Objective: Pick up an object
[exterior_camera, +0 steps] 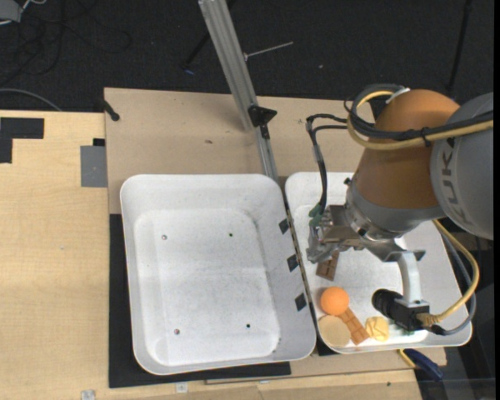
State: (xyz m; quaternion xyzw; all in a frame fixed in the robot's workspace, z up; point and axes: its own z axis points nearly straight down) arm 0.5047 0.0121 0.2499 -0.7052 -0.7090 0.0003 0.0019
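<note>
My gripper (325,252) hangs low in the right bin (454,333), above a brown block (327,267); whether my jaws are wide or narrow I cannot tell. The block looks stiff and light: grasp across its narrow sides. An orange ball (334,299) lies just beside it.

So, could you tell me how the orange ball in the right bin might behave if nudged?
The orange ball looks round and smooth, so it would probably roll. It lies against a tan disc, which may stop it that way.
</note>
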